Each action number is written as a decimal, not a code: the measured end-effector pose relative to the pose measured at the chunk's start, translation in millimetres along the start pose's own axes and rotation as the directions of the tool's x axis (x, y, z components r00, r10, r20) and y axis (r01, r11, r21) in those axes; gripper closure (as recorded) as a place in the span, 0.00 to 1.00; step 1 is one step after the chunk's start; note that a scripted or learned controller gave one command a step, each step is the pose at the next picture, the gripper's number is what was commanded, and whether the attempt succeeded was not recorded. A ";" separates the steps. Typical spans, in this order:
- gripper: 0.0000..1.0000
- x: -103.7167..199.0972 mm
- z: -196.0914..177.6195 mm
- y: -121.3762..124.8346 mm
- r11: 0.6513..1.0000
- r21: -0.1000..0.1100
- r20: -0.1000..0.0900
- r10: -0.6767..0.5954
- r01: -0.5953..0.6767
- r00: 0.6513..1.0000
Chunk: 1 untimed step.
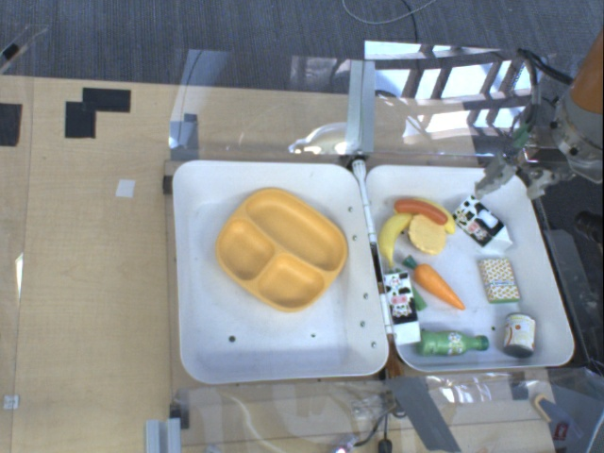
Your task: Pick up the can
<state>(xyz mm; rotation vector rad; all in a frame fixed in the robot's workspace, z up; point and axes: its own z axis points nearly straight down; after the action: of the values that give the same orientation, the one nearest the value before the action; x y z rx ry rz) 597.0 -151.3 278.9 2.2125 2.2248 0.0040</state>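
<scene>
The small cylindrical metal can (518, 334), with a pale label and dark top, stands upright in the near right corner of the right shallow white bin (559, 295), just beside the cap end of the green plastic bottle (451, 343), which lies on its side. The two-finger gripper (514, 173) hangs over the far right corner of that same bin, above the black-and-white cow-patterned carton (478, 222); whether its fingers are spread or closed cannot be told here, and nothing shows between them. From the gripper the can lies toward the camera along the bin's right wall, past the tan square cracker packet (497, 279). The can's long axis looks vertical. Its label writing is too small to read
</scene>
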 end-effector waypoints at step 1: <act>0.00 20.3 -7.6 -3.9 0.990 -0.001 0.000 -0.141 0.141 0.990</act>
<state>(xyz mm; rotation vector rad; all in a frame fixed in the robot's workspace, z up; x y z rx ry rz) 592.9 -131.1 286.5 2.0490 2.3752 0.0048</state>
